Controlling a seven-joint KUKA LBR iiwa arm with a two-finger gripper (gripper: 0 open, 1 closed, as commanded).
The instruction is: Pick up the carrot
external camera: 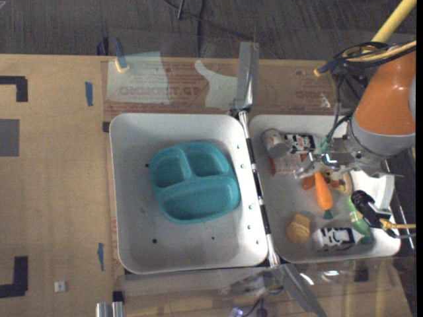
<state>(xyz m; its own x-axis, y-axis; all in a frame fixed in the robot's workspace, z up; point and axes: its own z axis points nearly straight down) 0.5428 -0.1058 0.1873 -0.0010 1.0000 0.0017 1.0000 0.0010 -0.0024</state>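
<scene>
Left bin (pixel 125 197) holds a teal divided plate (pixel 193 181), sitting roughly mid-bin, nothing on it. A metal divider strip w/ bolts separates it from the right bin (pixel 281 243), which is the cluttered one. Going across that bin: a clear bottle w/ grey cap (pixel 276 149) near the top-left corner, a small dark-labelled pack (pixel 299 140) just beside it, a tan ridged piece (pixel 298 228) lower down, then the carrot (pixel 322 190) about mid-bin, lying flat, long axis running top-to-bottom w/ a slight tilt, thick end up. Below it a black-and-white item (pixel 336 238); to its right a green and black piece (pixel 360 213) and something yellowish (pixel 340 180) just beside the carrot's upper part. Gripper (pixel 324 158) sits right over the carrot's top end, arm's orange band above it at right; can't tell how far apart the jaws are, metal bits blur together there. No sign the carrot is between them. Handling, as a guess: looks like a toy carrot, so light, stiff, smooth plastic, prob. a bit slippery and tapered, so it could squirt out toward the thin end. Best hold is across the thick upper-mid section, jaws closing on the short axis, clear of the yellowish neighbour.
</scene>
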